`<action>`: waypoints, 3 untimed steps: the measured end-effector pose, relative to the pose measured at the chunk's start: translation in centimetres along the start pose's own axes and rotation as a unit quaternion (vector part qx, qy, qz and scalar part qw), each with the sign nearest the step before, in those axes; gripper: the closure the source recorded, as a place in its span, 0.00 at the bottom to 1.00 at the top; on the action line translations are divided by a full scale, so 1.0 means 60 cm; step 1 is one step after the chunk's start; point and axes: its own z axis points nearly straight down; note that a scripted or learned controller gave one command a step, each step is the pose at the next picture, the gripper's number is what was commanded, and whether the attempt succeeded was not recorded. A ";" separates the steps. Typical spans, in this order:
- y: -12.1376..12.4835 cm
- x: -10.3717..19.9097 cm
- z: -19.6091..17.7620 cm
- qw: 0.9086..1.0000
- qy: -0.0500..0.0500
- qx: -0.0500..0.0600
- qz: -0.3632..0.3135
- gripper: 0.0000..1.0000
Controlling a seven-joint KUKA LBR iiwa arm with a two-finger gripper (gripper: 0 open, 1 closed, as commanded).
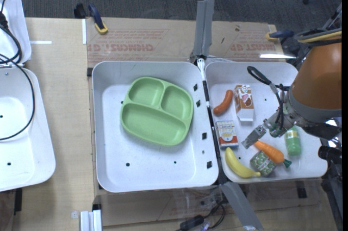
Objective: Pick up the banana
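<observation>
From my seat, starting at the left of the frame, the left bin (103, 132) holds a green divided plate (157, 110) lying flat near its middle, and nothing there matters for this job. Moving right across the divider, the right bin (312, 170) carries the clutter: a hot dog (223, 102) near its upper left, a small juice carton (244, 102) just beside that, a red-and-white box (227, 133) below them, and then the banana (239, 164) lying flat near the bin's lower left corner, curving toward a green leafy toy (262, 163) that it touches or nearly touches. A carrot (269, 151) sits just above that toy, and a green bottle (293, 143) stands further right. The gripper (260, 133) hangs over the middle of the right bin, up and to the right of the banana, near it but apart, closer to the carrot's end; I cannot tell how its tips are set from this slant. As I judge it, the pick is not yet done: the banana rests on the bin floor with nothing around it, so I have the whole approach, descent, grasp and lift left, with the tool needing to travel toward the lower left of the bin
</observation>
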 end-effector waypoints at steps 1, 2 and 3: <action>-0.013 -0.018 0.152 0.998 0.001 0.000 -0.068 0.00; -0.008 -0.016 -0.134 0.995 -0.001 -0.001 -0.099 0.00; 0.047 0.076 -0.004 0.990 0.000 0.000 -0.138 0.00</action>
